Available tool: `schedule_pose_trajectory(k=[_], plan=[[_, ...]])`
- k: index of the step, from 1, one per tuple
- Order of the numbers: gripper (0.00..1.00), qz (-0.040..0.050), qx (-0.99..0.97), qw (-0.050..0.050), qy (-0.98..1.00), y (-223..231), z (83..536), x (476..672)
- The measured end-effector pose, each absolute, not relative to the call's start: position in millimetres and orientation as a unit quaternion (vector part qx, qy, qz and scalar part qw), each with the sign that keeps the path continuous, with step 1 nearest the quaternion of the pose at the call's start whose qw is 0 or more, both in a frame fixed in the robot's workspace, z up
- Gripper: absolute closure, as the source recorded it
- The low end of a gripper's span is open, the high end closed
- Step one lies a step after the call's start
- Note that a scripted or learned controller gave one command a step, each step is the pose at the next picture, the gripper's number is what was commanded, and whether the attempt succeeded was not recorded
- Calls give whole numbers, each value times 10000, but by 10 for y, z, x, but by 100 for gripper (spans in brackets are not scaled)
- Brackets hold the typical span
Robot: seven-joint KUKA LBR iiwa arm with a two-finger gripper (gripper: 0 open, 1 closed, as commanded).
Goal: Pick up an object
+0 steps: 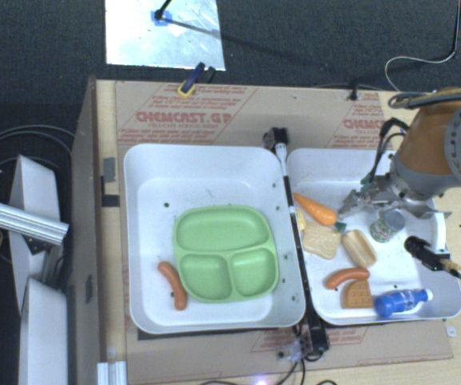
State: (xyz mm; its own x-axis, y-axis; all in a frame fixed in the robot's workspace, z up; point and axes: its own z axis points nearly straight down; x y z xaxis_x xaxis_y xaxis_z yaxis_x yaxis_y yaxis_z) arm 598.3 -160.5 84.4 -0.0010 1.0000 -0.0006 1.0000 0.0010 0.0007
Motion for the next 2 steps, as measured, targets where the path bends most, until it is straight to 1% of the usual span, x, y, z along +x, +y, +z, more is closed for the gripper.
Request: schedule_pose_trajectory(k=[1,2], plan=[[0,-13,7079,86,7062,-951,869,6258],[0,-5,7072,8,7071,-1442,846,6010]])
